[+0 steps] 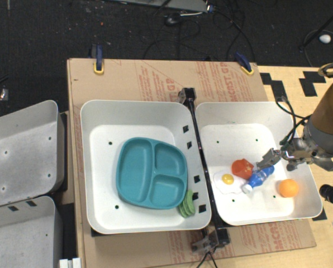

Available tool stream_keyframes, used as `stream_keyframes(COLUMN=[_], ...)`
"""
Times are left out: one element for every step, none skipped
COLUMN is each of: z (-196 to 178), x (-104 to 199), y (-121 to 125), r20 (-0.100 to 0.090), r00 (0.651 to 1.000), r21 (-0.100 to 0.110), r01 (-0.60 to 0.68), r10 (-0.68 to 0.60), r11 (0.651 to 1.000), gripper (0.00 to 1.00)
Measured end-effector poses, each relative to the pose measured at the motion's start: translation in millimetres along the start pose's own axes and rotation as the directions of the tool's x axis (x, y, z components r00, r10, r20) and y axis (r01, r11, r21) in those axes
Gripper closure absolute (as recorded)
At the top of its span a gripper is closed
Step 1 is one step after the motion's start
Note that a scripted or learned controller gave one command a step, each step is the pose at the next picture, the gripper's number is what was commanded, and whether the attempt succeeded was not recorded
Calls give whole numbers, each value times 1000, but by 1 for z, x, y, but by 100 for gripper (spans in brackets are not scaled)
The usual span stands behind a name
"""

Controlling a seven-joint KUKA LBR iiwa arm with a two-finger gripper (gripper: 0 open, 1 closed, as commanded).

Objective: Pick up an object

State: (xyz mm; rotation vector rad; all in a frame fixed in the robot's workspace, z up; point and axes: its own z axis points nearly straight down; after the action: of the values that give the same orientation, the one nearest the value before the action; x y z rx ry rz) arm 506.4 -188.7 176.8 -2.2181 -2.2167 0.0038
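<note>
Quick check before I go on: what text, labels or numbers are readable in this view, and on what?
Red print on the cardboard under the bins: upside down and blurred; not reliably readable.
Red print on the cardboard's lower right edge: too small and blurred.
Blue bottle in the right bin: no legible label.
Nothing else carries text.

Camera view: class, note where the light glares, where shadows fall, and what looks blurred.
Camera view: even overhead light; the right bin and left bin look bright, nearly washed out; soft shadows lie beside the teal plate; the gripper looks slightly soft; the floor is dark.
</note>
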Motion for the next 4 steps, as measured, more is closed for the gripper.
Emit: stream_keyframes(z=[60, 85, 74, 11], x=[6, 7, 7, 9], y=[-7, -6, -6, -3], r20=[0, 2, 3, 4], r00=[1000, 1000, 1000, 1000], r21=[0, -6, -8, -11], r01=[-1, -2, -2, 3], r10=[1, 2, 2, -3], r11=[1000, 1000, 1000, 1000], gripper=[0, 0, 100, 100])
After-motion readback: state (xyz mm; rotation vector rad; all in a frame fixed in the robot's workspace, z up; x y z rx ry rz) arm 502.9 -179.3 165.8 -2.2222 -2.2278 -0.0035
